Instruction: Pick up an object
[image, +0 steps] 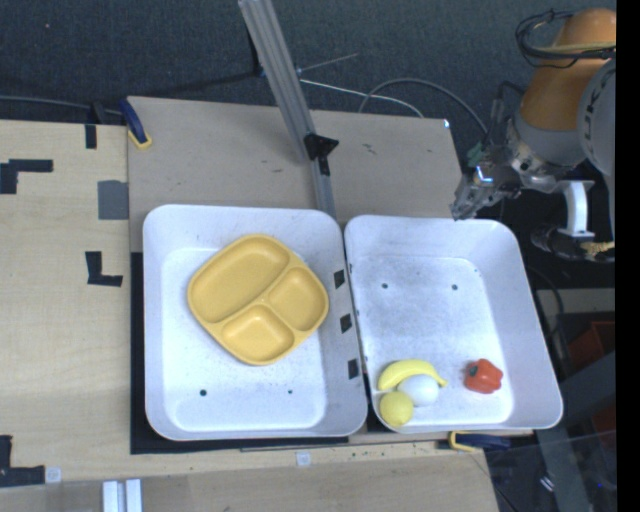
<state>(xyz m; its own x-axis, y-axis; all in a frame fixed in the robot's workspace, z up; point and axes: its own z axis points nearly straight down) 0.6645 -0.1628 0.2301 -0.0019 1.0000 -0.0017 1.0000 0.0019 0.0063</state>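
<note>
So the pincer (468, 203) sits up at the far right corner of the right bin (530, 330), just over its rim, and honestly it's a dark, blurry little blob from here. We can't tell how it's set, and we don't see anything in it. The arm (570, 90) behind it is cut off by the top right of the frame, so we only get the orange band and a chunk of grey wrist with some cables looping around it.

Moving out into the right bin: all the stuff is bunched along the near edge. There's a yellow banana (408, 372) curled over a white ball-like thing (425, 391), and a yellow lemon (396, 408) tucked just beside and below them, all pretty much touching. What the white one really is, we can't make out. A bit apart to the right sits a small red pepper-looking piece (483, 376). All of it is well away from the pincer.

The left bin (160, 330) holds a yellow divided plate (257, 298) with three compartments, lying a bit turned.

Behind the bins, a grey metal bar (290, 95) slants across the wooden surface (60, 300), which has some black tape marks on it.
</note>
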